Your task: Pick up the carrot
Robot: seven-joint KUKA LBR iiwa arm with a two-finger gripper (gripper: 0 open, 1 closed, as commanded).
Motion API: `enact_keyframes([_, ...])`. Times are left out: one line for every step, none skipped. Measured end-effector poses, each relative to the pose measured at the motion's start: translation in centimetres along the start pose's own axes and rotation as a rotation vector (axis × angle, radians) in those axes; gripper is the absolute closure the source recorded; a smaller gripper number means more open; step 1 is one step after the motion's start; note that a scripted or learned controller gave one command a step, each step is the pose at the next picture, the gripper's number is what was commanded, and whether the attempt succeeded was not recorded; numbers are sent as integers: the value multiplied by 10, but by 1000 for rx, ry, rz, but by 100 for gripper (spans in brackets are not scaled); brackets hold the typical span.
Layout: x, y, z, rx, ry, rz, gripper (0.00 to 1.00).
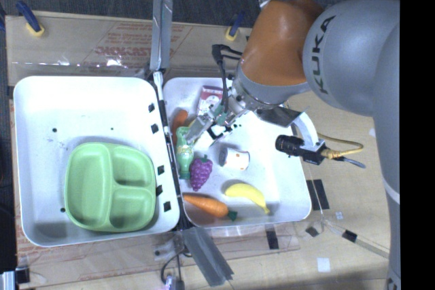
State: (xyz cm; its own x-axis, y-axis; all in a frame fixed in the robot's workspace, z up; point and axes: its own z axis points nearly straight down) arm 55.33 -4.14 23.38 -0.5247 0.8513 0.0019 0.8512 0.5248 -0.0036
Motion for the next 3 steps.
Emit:
enact_keyframes([19,-79,43,-1,0,-83,0])
enact_keyframes([-13,-98,133,-1,1,-476,0])
enact_keyframes([-13,-97,122,-2,0,-482,100])
